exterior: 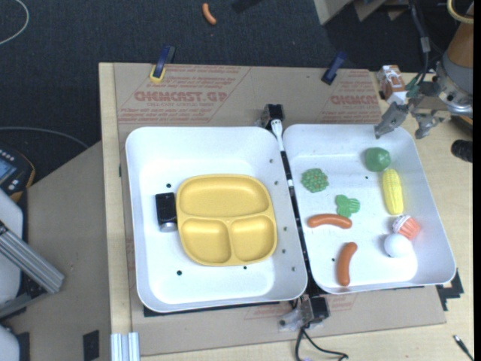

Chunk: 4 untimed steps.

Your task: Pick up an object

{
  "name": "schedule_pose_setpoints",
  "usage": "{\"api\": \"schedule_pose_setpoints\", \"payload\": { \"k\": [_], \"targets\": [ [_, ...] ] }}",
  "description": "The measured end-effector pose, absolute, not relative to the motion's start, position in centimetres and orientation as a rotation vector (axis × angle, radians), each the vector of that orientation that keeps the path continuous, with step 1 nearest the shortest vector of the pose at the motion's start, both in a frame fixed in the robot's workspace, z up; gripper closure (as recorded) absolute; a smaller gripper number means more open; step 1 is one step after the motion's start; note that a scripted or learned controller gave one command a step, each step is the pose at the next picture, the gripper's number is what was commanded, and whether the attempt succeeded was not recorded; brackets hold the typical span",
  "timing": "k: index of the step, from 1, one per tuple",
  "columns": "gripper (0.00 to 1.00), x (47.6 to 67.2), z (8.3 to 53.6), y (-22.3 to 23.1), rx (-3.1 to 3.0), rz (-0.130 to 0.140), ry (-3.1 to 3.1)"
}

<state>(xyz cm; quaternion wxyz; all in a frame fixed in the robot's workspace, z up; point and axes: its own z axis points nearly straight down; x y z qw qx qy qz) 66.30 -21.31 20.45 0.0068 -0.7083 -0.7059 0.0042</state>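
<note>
Right bin [428, 239], corn [392, 191], sausages [329, 221], broccoli [346, 204]

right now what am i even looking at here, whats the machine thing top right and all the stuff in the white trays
One camera looks down at a slant on a bench. The grey robot arm's two-finger gripper hangs with open fingers over the right white bin's far edge, holding nothing. That bin holds toy food: a yellow corn cob, two orange sausages, green vegetables and a white ball. The left white bin holds a yellow divided plastic plate and a small black block.
</note>
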Motion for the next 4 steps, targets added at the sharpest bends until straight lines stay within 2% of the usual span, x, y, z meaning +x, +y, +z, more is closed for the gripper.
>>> {"api": "schedule_pose_setpoints", "payload": {
  "k": [1, 3, 4],
  "targets": [
    [0.0, 66.6, 21.5, -21.2, -2.221, 0.0, -2.222],
    [0.0, 65.7, 9.1, -21.3, -2.215, 0.005, -2.219],
    [0.0, 65.8, 8.6, -21.1, -2.216, -0.002, -2.222]
  ]
}}
